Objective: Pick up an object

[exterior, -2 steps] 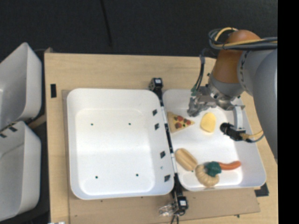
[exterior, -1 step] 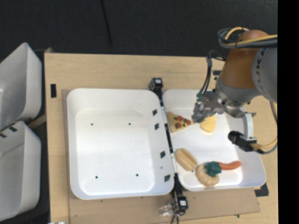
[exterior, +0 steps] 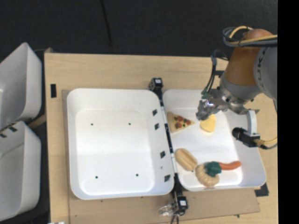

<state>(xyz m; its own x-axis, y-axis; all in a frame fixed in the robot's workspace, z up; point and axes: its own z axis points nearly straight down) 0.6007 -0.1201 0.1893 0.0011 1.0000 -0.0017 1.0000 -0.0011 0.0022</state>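
Your end effector (exterior: 205, 110) sits low over the right bin (exterior: 243, 169), near its back half, with the grey arm (exterior: 243, 73) and its orange band reaching in from the right. You cannot tell from this angle whether it is released or clenched, and nothing shows clearly between its tips. Just below and beside it lies a yellow heart-shaped piece (exterior: 209, 124), touching or almost touching the tip. To its left, close by, rests a pizza slice toy (exterior: 179, 122) against the bin's inner wall. Farther toward the front from it you see a hot dog bun (exterior: 186, 159), and beside that a tan croissant-like piece (exterior: 206, 177) with a green-topped orange carrot (exterior: 223, 166) lying across it. Well to the left of the end effector stands the left bin (exterior: 74, 143), both bins resting on the wooden bench (exterior: 117, 71)
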